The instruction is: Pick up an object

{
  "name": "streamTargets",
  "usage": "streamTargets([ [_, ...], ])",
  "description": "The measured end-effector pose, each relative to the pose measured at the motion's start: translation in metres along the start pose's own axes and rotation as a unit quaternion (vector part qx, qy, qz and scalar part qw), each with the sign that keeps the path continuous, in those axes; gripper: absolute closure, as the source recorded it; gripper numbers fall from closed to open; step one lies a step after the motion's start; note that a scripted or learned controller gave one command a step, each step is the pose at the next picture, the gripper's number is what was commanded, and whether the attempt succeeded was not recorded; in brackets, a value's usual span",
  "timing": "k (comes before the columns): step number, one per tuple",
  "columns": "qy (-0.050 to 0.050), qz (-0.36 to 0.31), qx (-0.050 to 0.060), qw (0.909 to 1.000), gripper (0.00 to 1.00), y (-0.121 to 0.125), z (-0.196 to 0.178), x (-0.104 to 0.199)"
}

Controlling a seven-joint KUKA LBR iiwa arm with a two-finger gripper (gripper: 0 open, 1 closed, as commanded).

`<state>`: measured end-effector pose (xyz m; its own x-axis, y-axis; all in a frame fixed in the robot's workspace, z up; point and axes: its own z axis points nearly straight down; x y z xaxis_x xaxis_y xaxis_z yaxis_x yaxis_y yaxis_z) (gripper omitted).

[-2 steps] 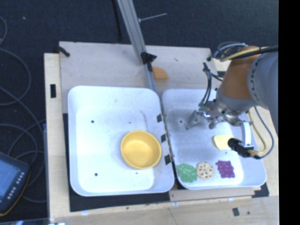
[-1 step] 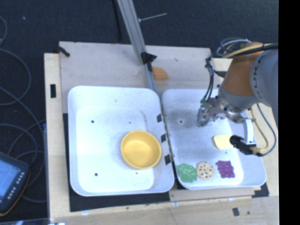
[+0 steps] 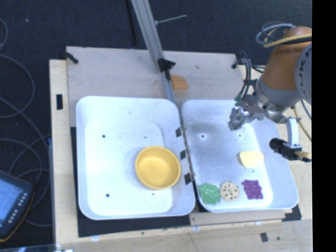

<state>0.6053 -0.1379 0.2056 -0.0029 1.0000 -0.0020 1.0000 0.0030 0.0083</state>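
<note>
Across the tabletop (image 3: 121, 70), the hand (image 3: 236, 119) is hovering in the right bin (image 3: 210, 114), and should be descending squarely over the yellow block (image 3: 251, 158) nearby.

The arm (image 3: 286, 62) is cut off at the right edge. The gripper (image 3: 236, 118) is too small and blurred to read. A tablet (image 3: 11, 202) is cropped at the left edge.

Open floor across right bin (image 3: 210, 140) from 9 to 12 o'clock; 4 items crowding 5 to 6 o'clock; yellow bowl (image 3: 157, 167) blocking left bin at 4 o'clock.
</note>
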Motion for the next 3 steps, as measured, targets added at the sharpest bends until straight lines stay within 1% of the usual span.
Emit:
streamTargets([
  [1, 0.0, 0.0, 0.001, 1.0, 1.0, 0.005, -0.046, 0.004],
  [2, 0.001, -0.001, 0.002, 1.0, 1.0, 0.007, -0.068, 0.003],
  [3, 0.001, -0.002, 0.004, 1.0, 1.0, 0.007, -0.068, 0.049],
])
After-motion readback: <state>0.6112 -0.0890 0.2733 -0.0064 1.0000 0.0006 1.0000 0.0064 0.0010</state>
